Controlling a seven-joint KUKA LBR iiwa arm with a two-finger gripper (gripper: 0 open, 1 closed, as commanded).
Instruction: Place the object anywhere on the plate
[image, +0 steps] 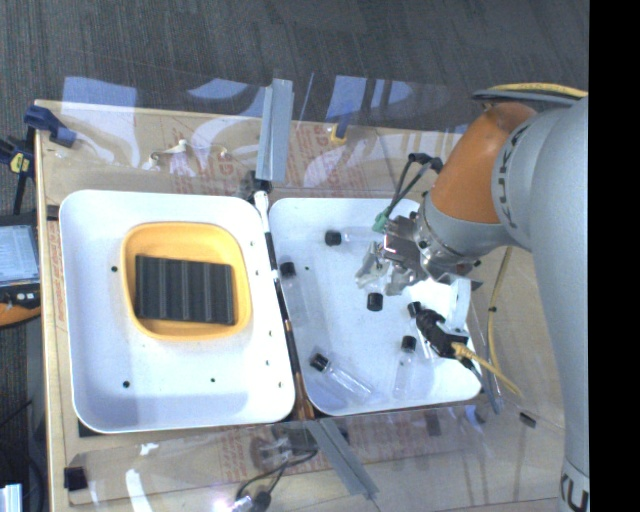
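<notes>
Reaching in from the right, arm w/ gripper (385, 268) sits over the right bin (300, 330). Finger state: cannot tell, too blurred. Yellow plate (185, 240) w/ dark ribbed insert (186, 290) lies in left bin (150, 400). Clear vials w/ black caps (338, 375) scattered in right bin, well apart from plate.

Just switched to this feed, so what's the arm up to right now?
The grey arm's gripper sits low over the right bin, among several small clear vials with black caps. I can't tell whether it has one. The yellow plate, with a dark ridged insert, lies in the left bin, and none of the vials is on it. So the placing step is not yet done.
</notes>
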